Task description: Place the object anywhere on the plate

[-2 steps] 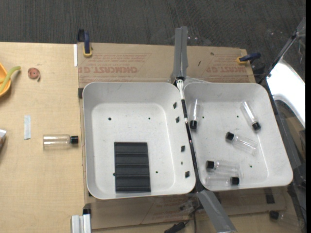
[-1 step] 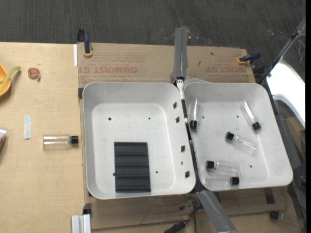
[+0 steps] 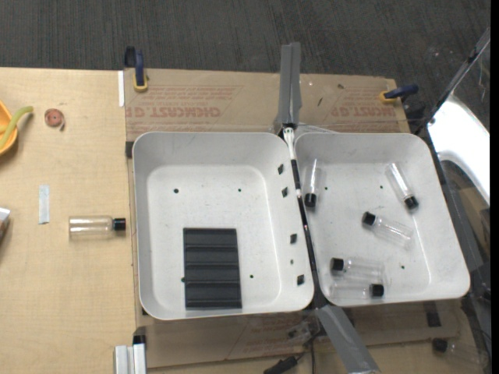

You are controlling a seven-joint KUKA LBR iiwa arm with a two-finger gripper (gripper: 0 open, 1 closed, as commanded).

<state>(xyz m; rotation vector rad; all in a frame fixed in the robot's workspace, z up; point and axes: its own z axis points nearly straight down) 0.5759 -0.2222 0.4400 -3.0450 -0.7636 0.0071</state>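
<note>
Your left bin [image 3: 148,209] holds one black ribbed plate [image 3: 211,268], lying flat toward 6 o'clock, its lower edge near the bin's front wall. The floor of that bin is open from 9 o'clock round through 12 to 3 o'clock, with narrower strips either side of the plate. The two bins touch along their shared wall at the middle. In the right bin [image 3: 440,209] you can count five clear vials with black caps. One [image 3: 310,179] stands lengthwise just beside the shared wall at 10 o'clock, one [image 3: 401,184] is tilted at 1 o'clock, and one [image 3: 387,227] lies near the centre. Two sit close together at 6 to 7 o'clock, the upper [image 3: 357,269] and the lower [image 3: 360,290] near the front wall. None of them touches the plate. A sixth vial [image 3: 95,225] lies on the counter [image 3: 70,287] at 9 o'clock, outside the left bin. Two blue clamps pin the cardboard, one [image 3: 132,59] at 11 o'clock and one [image 3: 401,93] at 1 o'clock. You cannot tell the end effector's state.
</note>
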